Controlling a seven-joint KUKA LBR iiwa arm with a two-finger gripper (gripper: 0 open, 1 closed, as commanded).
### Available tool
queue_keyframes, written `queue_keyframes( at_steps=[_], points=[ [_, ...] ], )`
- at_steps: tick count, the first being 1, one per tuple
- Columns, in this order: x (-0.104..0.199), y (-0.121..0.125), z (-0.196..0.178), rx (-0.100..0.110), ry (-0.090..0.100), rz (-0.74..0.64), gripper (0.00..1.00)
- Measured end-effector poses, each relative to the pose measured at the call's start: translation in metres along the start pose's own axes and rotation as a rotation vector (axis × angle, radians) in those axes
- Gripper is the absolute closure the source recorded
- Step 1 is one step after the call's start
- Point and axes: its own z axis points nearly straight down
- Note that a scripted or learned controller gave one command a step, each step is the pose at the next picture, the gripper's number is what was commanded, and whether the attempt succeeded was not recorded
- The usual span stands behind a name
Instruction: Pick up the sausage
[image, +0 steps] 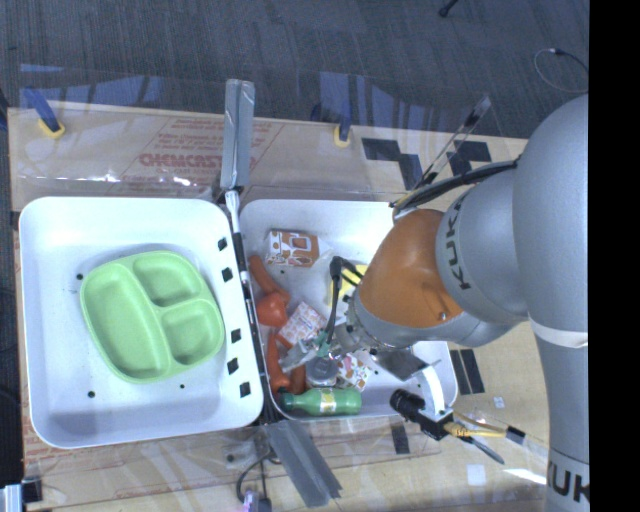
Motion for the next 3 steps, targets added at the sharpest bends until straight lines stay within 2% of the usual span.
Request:
queue_keyframes(
  at_steps=[1,2,3],
  points=[
    [0.001,0.001,-0.009,0.002,0.001,-0.007,1.00],
    [0.073,0.022,-0.194,0.004,0.003,-0.178,1.00],
    [0.132,0.049,-0.097,0.009,0.006,-0.357,1.00]
  ],
)
